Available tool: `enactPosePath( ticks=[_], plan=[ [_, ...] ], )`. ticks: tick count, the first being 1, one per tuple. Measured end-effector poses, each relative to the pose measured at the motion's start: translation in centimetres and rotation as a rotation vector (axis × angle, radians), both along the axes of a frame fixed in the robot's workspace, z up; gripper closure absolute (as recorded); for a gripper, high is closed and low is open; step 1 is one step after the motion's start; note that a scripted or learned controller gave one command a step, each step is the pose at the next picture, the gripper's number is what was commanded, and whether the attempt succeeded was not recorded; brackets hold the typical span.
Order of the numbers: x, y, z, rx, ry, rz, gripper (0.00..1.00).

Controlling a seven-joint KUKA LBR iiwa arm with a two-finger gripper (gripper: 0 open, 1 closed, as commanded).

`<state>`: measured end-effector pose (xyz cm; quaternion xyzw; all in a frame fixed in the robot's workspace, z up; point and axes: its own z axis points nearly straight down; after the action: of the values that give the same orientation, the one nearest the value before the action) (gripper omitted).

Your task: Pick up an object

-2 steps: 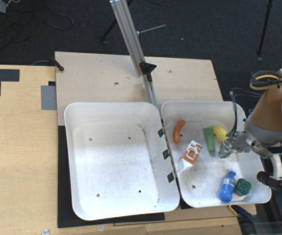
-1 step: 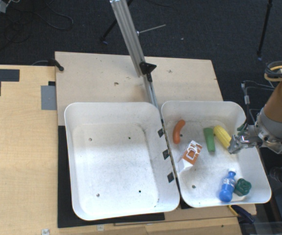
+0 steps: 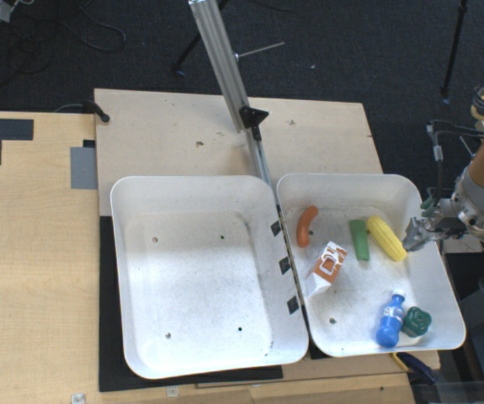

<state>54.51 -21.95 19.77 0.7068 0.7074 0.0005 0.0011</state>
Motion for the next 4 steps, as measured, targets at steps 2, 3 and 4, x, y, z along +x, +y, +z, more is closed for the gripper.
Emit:
enactPosePath(
  ticks=[2, 3, 4],
  plan=[
    [0.8, 5.7, 3.6, 0.004, 0.006, 0.004, 1.00],
    [2.0, 10.0, 2.8, 0.004, 0.007, 0.003, 1.00],
    [3.9, 14.9, 3.7, 0.003, 0.003, 0.004, 1.00]
  ],
)
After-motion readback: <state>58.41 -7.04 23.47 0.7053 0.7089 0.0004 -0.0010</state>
